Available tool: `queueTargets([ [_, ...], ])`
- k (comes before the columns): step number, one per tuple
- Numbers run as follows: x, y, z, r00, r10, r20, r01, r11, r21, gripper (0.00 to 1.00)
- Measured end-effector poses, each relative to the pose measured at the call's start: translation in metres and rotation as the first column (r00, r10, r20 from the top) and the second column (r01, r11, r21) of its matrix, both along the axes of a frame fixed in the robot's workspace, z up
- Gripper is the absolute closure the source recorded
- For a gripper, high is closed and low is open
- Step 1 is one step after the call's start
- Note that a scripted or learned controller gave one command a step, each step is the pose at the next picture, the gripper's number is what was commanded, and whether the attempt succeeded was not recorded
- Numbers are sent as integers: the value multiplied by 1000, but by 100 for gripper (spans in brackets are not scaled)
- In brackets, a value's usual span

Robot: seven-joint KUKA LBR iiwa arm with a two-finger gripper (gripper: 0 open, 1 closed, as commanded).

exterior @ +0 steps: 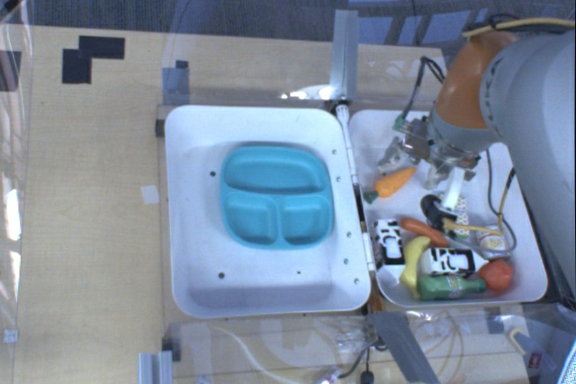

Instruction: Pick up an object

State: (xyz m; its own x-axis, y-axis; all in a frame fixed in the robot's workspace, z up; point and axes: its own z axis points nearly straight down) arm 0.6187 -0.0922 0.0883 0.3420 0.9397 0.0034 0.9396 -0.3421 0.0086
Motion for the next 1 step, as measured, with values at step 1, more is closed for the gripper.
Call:
queueTargets([
  [1, 3, 2, 10, 1000, 3, 5, -3, 1000, 3, 100],
])
